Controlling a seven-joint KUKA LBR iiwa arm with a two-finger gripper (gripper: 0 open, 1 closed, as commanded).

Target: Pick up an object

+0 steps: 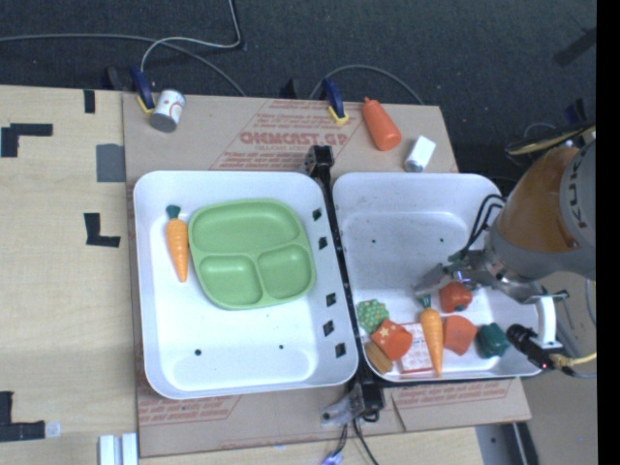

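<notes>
Red tomato-like toy [455, 297], round and glossy, lies in the right bin [407, 206] touching the gripper [448, 281]; I cannot tell how the tool is set; just beside the tomato sit a carrot [431, 337], an orange-red chunk [459, 335], a green piece [491, 339]; broccoli [371, 312] lies further left.

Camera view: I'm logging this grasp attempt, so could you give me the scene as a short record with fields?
left bin: shallow white bin holding a green three-compartment plate and an orange toy carrot beside it
right bin: shallow white bin with toys clustered in its near right corner, including a second orange carrot and a green broccoli piece
gripper: gripper low over a red toy
outside bins: orange bottle-shaped toy on cardboard
</notes>
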